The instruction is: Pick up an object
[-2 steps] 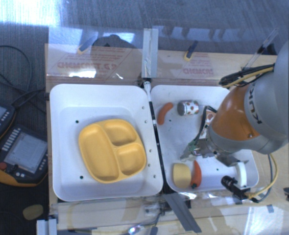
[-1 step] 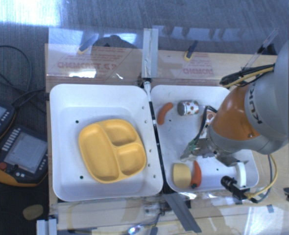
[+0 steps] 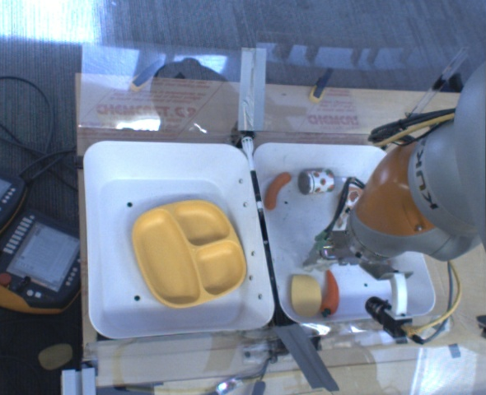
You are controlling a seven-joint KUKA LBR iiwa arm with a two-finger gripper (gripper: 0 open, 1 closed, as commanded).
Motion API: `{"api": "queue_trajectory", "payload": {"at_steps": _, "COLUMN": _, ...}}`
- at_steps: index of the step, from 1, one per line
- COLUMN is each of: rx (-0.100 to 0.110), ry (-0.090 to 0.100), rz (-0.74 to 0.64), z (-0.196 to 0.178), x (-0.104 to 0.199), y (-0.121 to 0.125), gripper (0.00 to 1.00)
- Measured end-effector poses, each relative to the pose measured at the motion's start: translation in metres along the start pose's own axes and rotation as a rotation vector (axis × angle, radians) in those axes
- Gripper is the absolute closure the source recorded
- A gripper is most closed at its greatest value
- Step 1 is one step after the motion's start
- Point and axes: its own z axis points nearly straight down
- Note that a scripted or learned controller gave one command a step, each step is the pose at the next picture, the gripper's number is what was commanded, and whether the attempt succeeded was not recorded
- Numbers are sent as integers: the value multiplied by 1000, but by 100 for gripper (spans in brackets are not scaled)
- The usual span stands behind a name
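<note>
The right bin [image 3: 286, 220] holds an orange sausage-shaped piece [image 3: 276, 189] near its left wall and a small can [image 3: 315, 181] lying beside it at the back. A pale yellow block [image 3: 306, 295] and a red-orange carrot-like piece [image 3: 331, 293] lie together at the front. My gripper [image 3: 327, 245] points down over the middle of the right bin, just above the yellow block and the carrot-like piece, with the grey and orange arm [image 3: 399, 204] covering the bin's right half. I see nothing held in it.
The left bin [image 3: 103, 188] bears a yellow divided plate [image 3: 189, 252]. A raised divider wall [image 3: 259, 220] runs between the bins. Cables and a black fitting [image 3: 387, 313] hang by the arm at the right bin's front right corner.
</note>
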Motion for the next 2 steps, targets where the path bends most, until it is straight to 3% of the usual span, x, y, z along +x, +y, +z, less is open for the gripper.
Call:
{"api": "queue_trajectory", "payload": {"at_steps": 1, "rx": 1, "ry": -3, "rz": -253, "z": 0, "x": -4, "y": 3, "gripper": 100}}
{"api": "queue_trajectory", "payload": {"at_steps": 2, "rx": 26, "ry": 0, "rz": 32, "z": -90, "x": 68, "y": 34, "gripper": 100}}
